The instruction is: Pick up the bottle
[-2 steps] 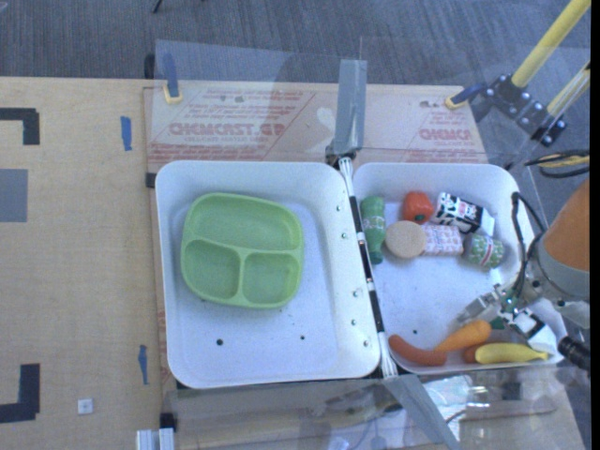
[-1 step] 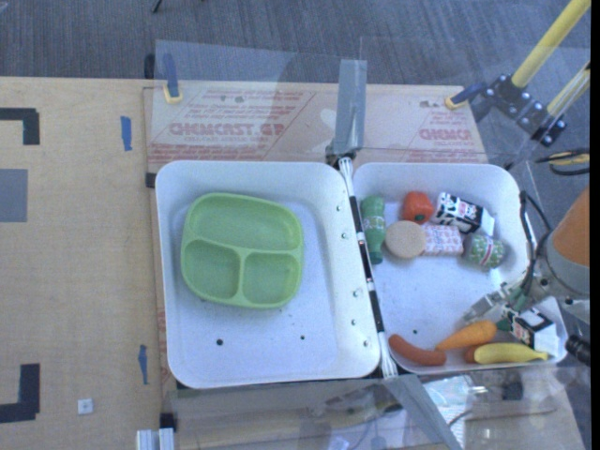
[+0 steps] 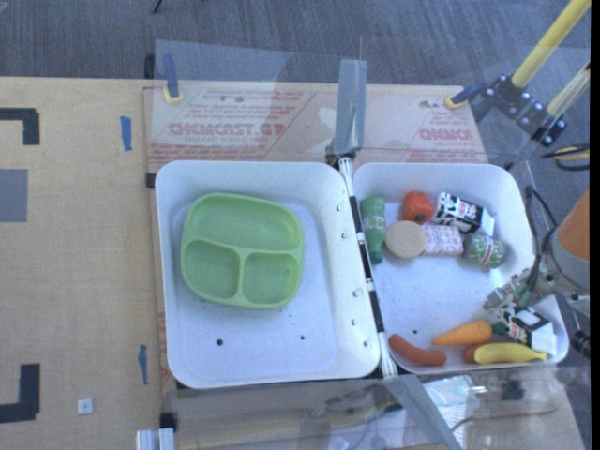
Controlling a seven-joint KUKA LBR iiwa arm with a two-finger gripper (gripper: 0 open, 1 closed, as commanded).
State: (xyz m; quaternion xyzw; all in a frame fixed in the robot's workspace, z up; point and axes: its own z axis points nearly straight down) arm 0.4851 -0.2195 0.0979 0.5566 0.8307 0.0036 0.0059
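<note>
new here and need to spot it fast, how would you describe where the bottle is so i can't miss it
Look in the right bin, along its left wall by the divider between the bins. The bottle lies there lengthwise, next to a round tan cookie. It is the one green thing in that bin.

- The arm [image 3: 574, 251] is cut off by the right edge, so just a slice of its grey body and orange band is seen.
- The gripper [image 3: 511, 296] is small and blurred; its finger state cannot be told.
- A small black-and-white carton [image 3: 527, 326] lies partly under the gripper (its print is unreadable).
- The yellow stand [image 3: 553, 36] runs out at the top right corner.
- The label on the green bottle [image 3: 374, 226] is too small to read.
</note>
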